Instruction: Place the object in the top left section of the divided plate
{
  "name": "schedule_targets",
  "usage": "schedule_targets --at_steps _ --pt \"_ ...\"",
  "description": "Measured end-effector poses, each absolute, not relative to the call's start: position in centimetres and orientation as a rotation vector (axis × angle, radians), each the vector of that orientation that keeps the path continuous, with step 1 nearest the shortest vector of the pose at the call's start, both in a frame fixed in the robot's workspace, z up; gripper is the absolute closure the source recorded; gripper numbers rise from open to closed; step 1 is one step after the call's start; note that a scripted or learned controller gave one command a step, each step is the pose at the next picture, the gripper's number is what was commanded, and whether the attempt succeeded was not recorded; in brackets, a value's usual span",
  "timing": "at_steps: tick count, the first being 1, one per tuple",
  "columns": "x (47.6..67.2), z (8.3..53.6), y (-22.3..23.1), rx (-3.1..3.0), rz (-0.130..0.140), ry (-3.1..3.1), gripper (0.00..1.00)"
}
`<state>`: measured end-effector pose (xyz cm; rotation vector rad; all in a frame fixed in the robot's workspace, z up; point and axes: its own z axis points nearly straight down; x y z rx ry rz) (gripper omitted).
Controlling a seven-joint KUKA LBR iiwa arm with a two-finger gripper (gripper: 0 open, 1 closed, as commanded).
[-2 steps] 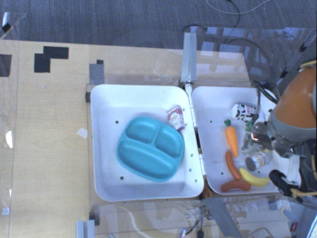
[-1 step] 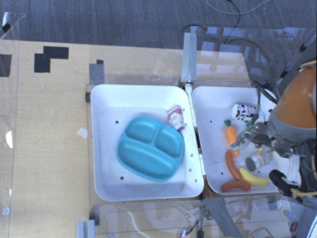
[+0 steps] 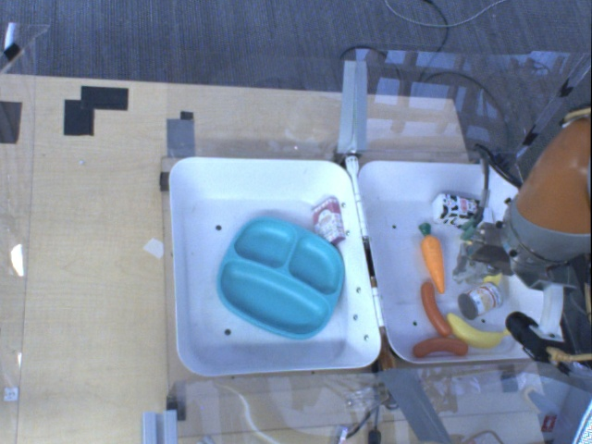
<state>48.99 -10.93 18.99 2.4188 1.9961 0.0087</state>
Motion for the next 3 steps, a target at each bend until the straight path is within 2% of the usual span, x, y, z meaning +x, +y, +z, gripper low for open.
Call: schedule_targets --at_steps 1,2,3 --pt "49.0 19.0 -10.9 2.42 0.008 1.995 0.0" --pt "49.2 20.1 -10.9 2.413 0.013 1.999 1.0" --pt "48.7 10.9 -12.9 2.482 0.001 1.925 1.0"
